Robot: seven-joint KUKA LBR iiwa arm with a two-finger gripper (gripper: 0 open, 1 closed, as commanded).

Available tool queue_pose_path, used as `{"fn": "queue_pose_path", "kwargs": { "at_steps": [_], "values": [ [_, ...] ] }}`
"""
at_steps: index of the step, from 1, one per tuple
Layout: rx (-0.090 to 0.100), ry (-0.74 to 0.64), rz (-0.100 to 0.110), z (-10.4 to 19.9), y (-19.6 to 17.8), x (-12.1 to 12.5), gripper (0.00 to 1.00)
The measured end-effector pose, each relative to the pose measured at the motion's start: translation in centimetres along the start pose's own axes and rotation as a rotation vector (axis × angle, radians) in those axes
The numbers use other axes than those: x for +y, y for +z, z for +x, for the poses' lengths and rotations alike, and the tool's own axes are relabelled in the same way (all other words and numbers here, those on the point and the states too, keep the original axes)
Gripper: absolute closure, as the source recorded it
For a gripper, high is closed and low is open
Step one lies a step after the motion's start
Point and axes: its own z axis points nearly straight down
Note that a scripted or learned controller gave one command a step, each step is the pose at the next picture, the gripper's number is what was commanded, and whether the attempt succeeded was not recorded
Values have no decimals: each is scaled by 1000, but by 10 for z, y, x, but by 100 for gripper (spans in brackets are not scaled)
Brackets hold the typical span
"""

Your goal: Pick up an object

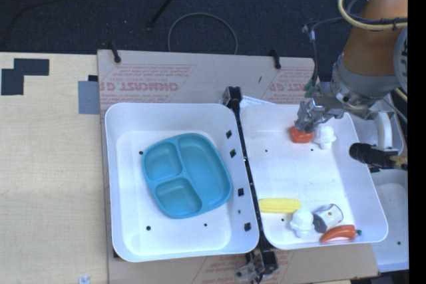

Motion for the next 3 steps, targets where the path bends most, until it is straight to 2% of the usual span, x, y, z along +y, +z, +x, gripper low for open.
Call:
{"fn": "queue_pose_path", "kwargs": {
  "at_steps": [1,2,3],
  "values": [
    [0,0,0,55,-2,2,100],
    [-1,1,2,100,14,-5,100],
    [-1,0,1,159,16,-11,100]
  ]
}}
